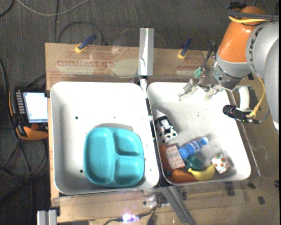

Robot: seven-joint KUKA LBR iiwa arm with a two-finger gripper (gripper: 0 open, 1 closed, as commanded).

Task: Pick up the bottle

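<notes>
Camera view: the pincer is held apart above the right bin, well away from the bottle.

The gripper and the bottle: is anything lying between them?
No. In the camera view, bare white bin floor separates the gripper from the bottle.

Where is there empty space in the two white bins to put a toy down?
Left bin: bare floor behind and left of the teal tray. Right bin: bare floor at the back, under the gripper. Its front is crowded: the bottle, banana, cow toy and boxes lie close together.
</notes>
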